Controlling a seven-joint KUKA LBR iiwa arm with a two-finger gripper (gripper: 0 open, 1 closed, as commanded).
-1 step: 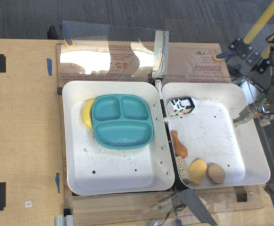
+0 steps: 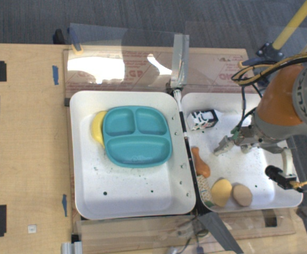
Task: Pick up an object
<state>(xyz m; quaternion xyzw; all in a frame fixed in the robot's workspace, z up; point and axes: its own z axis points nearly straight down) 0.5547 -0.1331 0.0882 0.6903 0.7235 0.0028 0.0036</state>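
Camera view: the grey metal two-finger gripper [image 2: 223, 145] is seen low over the right shallow white plastic bin [image 2: 224, 103], and whether it is spread or closed cannot be told; nothing is seen held. An orange carrot-shaped toy [image 2: 201, 163] lies just beside it, with a yellow rounded toy [image 2: 221, 191] and a tan egg-shaped toy [image 2: 242, 195] touching nearer the front wall. A grasp could be spoiled if the carrot is clipped off-centre and rolls toward the divider.

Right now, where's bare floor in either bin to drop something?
Left bin: open strip along the near edge, below the teal tray. Right bin: small patch mid-floor between gripper and the eggs. Crowded along the divider, where the carrot lies.
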